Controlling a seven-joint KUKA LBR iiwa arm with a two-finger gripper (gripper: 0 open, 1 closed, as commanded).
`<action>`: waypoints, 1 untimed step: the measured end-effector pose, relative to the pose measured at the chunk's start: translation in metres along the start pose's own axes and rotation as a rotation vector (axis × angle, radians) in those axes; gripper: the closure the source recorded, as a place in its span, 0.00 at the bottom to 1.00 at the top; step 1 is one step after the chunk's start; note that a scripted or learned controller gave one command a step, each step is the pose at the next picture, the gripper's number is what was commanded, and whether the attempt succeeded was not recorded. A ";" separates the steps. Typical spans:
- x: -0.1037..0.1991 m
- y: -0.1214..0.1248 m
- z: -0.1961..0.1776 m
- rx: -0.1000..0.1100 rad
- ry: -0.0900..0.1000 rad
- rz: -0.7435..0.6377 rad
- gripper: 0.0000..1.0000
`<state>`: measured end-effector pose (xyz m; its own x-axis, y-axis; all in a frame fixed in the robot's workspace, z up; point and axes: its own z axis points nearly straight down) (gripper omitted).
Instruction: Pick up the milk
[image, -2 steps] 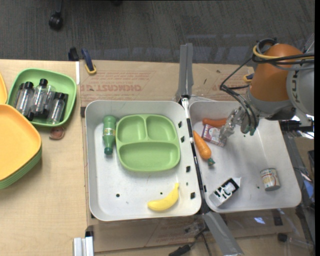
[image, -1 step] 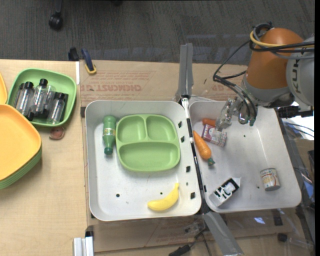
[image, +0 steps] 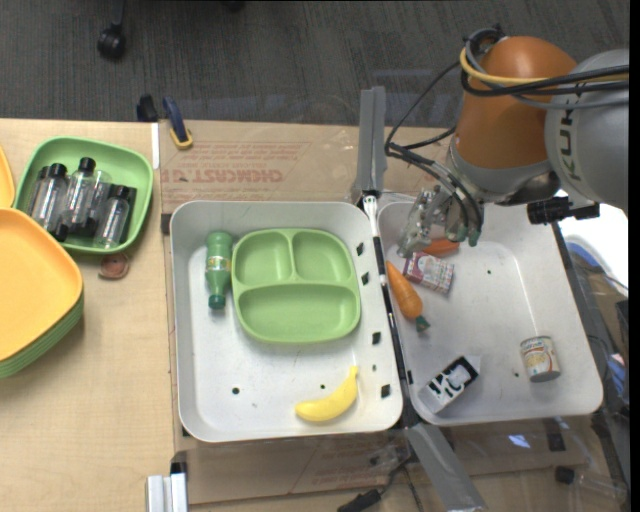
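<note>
- A wooden bench (image: 90, 420) fills the scene, seen from above at a slant, with a sheet of brown cardboard (image: 260, 165) under two shallow white bins.
- The grey arm (image: 590, 120) with its large orange band (image: 510, 95) reaches in from the right and hangs over the back of the right bin (image: 500, 400).
- The left bin (image: 200, 400) holds a green three-section plate (image: 296, 285) in its middle.
- A stack of orange plates (image: 30, 290) lies at the bench's left edge, well apart from both bins.
- A green tray (image: 85, 190) behind that stack holds several small dark-capped bottles (image: 80, 200).
- The gripper (image: 432, 235) is low over the back left corner of the right bin; whether its fingers are open or closed cannot be told from this angle.
- The milk (image: 432, 272), a small pink and white carton, lies flat just below the gripper, partly under it.
- A carrot (image: 404, 292) lies just left of the milk, close to the bin's left wall, crowding that side.
- A yellow banana (image: 330, 400) lies near the front of the left bin.
- A green bottle (image: 218, 268) lies beside the plate's left edge.
- A black and white box (image: 450, 380) lies at the front left of the right bin, well apart from the milk.
- A small can (image: 539, 358) stands toward the front right.
</note>
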<state>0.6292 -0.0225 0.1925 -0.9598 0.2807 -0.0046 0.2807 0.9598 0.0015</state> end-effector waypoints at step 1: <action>0.003 0.024 0.000 0.000 0.000 -0.068 1.00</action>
<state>0.6330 0.0012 0.1921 -0.9767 0.2144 -0.0044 0.2144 0.9767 0.0010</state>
